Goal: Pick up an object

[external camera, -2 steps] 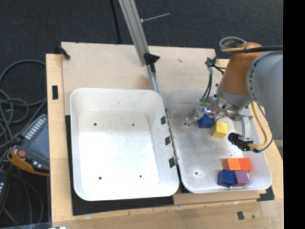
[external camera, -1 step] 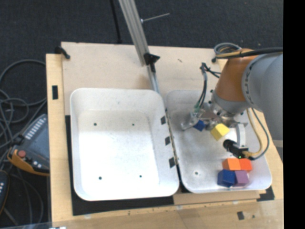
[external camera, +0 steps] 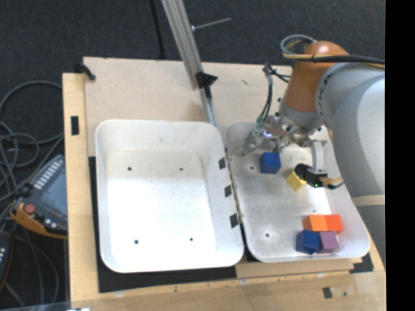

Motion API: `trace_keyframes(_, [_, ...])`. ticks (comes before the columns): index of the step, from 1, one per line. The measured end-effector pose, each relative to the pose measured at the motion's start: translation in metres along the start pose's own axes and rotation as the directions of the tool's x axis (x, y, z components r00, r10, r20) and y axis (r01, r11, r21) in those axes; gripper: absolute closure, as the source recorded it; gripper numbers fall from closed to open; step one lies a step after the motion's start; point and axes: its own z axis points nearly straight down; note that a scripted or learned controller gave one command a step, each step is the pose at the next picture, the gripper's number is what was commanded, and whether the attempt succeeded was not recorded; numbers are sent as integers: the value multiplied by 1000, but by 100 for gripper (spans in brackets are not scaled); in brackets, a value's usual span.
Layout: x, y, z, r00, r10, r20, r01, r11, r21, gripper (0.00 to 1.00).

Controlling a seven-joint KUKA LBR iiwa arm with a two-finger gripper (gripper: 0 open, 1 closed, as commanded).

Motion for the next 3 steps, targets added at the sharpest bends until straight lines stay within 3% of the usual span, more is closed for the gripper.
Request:
trace_keyframes(1, [4,-51,0,1000,6,1,-6,1000,7,0])
trace_keyframes(2, [3,-49,-10,1000,12,0,-12,1000,1,100])
trace_keyframes(3, [84,-2,-104,1000,-6,-2,6,1000,-5,100])
